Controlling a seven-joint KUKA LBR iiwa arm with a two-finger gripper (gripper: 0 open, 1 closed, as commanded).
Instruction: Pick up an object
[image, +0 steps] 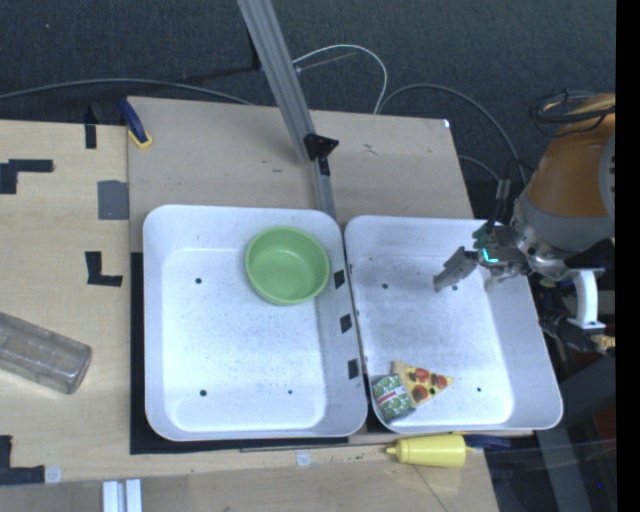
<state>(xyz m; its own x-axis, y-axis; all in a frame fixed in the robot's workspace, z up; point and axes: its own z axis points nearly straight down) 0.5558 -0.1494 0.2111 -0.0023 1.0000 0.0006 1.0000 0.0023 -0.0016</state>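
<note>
1. Fingers (462, 267): over right bin (520, 330), far right part; how far open could not be told; nothing seen between them.
2. Pizza slice toy (422, 380), green packet (392, 396): right bin, near left corner.
3. Green bowl (287, 264): left bin (180, 330), far side.
4. Yellow bottle (432, 451): on surface, just near of right bin.

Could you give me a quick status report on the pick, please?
Gripper over right bin, holding nothing. Pizza slice and small packet at near edge. Green bowl in left bin. No obstruction.
</note>
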